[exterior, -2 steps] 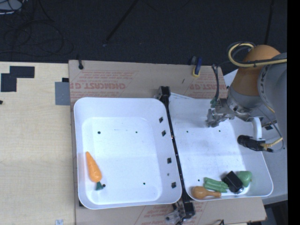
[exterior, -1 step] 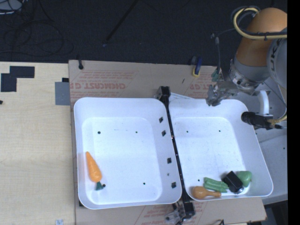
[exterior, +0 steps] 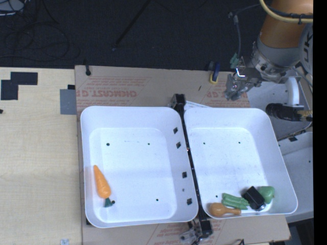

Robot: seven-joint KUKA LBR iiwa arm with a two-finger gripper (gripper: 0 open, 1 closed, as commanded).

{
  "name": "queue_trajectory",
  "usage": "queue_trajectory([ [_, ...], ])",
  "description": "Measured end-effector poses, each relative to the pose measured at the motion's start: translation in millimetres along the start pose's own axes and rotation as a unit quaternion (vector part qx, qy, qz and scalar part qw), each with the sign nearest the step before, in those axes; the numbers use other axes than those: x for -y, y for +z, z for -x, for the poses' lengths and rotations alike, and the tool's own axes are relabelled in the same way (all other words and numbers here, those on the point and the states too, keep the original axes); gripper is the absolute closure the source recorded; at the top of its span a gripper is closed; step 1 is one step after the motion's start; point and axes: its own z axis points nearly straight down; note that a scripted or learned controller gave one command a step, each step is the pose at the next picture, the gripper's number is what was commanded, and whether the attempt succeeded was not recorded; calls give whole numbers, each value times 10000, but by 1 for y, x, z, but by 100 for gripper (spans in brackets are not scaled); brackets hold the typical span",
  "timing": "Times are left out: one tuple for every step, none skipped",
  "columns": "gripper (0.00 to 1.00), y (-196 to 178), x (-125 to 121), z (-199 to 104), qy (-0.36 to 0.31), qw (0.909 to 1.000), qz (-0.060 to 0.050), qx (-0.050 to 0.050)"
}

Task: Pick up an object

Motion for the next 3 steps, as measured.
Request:
queue_trajectory([
  [100, -40, 40, 23, 30, 10000, -42, 4],
  [100, -102, 82, 57, 38, 10000, -24, 11],
  [100, -4, 106, 84, 43, 9999, -105, -6],
])
